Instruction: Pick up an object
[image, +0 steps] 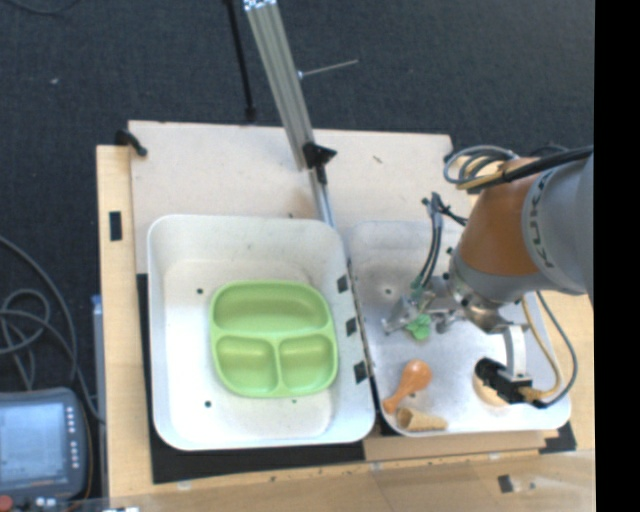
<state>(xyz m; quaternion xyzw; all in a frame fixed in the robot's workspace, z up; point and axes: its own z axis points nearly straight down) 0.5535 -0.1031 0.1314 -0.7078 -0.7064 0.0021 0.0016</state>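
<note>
Small green plastic object (419, 326) lies in right shallow white bin (372, 262), w/ two-finger gripper (412, 315) directly over it; grip state can't be told. Risk: closing off-centre nudges object away; orange spoon-shaped toy (409, 382) nearby.

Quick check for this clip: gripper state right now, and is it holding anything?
Gripper: low in the right white bin, at a small green object; cannot be told whether it is open, shut or holding that object.
</note>
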